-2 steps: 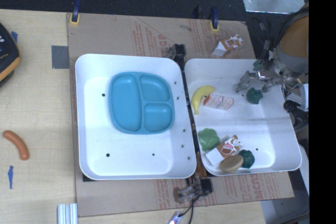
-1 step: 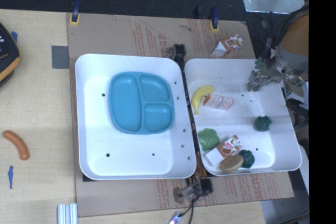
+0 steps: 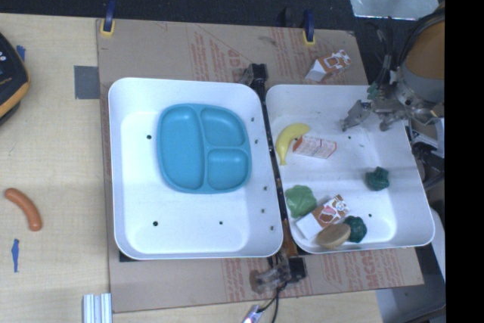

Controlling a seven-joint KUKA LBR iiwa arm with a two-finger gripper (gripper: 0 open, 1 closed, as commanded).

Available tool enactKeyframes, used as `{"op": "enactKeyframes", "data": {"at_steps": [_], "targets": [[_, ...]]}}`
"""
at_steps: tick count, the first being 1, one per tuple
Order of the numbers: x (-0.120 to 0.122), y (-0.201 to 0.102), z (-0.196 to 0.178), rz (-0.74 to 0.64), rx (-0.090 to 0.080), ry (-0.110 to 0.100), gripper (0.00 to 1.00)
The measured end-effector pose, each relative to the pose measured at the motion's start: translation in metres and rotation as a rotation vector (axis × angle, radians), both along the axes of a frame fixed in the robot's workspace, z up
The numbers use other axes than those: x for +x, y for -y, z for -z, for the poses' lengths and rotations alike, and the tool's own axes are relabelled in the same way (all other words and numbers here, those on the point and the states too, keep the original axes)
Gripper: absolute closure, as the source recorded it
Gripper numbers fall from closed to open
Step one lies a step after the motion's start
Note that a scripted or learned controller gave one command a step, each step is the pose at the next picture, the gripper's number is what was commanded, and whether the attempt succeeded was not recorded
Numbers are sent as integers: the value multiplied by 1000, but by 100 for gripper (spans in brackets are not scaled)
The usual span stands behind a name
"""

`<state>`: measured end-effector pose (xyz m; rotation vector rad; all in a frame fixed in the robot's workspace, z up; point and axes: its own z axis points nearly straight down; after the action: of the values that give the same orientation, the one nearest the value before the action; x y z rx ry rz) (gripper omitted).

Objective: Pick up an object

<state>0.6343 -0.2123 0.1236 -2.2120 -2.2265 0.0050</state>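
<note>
Hovering at about two o'clock over the right-hand bin [image 3: 423, 185], the gripper [image 3: 368, 117] has its two fingers spread wide, and nothing sits between them, so no object is in hand. Its tips point toward nine o'clock and hang over bare white floor near the bin's upper right, a little apart from any item. The nearest candidates lie toward eight o'clock from the tips: a yellow banana [image 3: 290, 141] against the bin's left wall, and just beside it a small white-and-red carton [image 3: 314, 147]. A dark green lump [image 3: 378, 178] sits at roughly six o'clock from the gripper, near the right wall. Further down, toward the bin's bottom edge, a light green leafy piece [image 3: 300, 200], a second small carton [image 3: 329, 211], a tan round piece [image 3: 333, 236] and another dark green piece [image 3: 355, 228] crowd close together, some touching. The left-hand bin [image 3: 128, 163] holds only a blue divided plate [image 3: 203, 148]. Outside the bins, a third carton [image 3: 330, 65] lies on the cardboard at twelve o'clock, and a sausage [image 3: 24, 208] rests on the bench at far nine o'clock. By my reading the pick has not begun: choosing a target, descending, closing and lifting are all left to do.
</note>
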Motion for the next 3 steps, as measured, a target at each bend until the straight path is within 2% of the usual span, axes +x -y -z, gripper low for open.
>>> {"op": "enactKeyframes", "data": {"at_steps": [1,2,3], "targets": [[-67,0,32,2,0,0,0],[-101,0,7,2,0,1,0],[-101,0,-3,-1,-1,0,100]]}}
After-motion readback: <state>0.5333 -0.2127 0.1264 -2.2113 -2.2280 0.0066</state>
